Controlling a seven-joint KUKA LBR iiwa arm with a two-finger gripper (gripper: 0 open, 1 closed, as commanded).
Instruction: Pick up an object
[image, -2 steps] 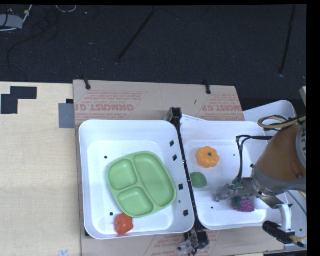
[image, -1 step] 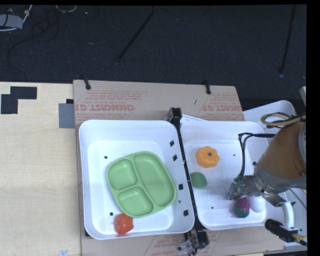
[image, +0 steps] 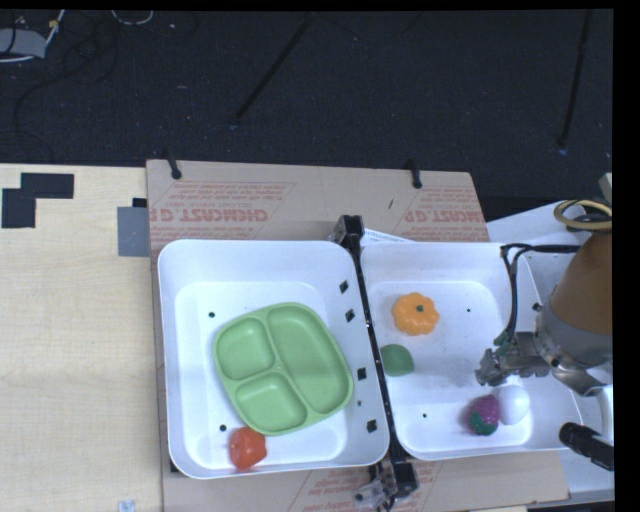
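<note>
Near edge first. Left bin (image: 175, 300): red-orange object (image: 247, 447) at its 6 o'clock corner, touching or just beside the rim of the green divided tray (image: 283, 367), which fills the bin's middle and lies tilted.

Right bin (image: 440, 445): purple-and-green object (image: 484, 414) at about 5 o'clock of the bin, with a white round object (image: 513, 404) touching it on the 3 o'clock side. Green lump (image: 397, 359) near the divider, at about 9 o'clock. Orange pumpkin-shaped object (image: 416, 314) further back, at about 11 o'clock.

Gripper (image: 508, 362) hangs over the right bin's 3 o'clock side on the arm (image: 585, 300). Can't tell from this angle whether it's spread or pressed together; nothing visibly held.

Key relation: the purple/white pair sits just beside the gripper, at about 6 o'clock from it. Nearest candidates by far. Green lump is well apart at 9 o'clock, pumpkin at 10 o'clock. Neither near object has a clear long axis, both roundish, so approach angle matters little.

Judgement: pick not yet made. Risk is that the two near objects touch, so a closing grasp could catch both or push one off the other.
</note>
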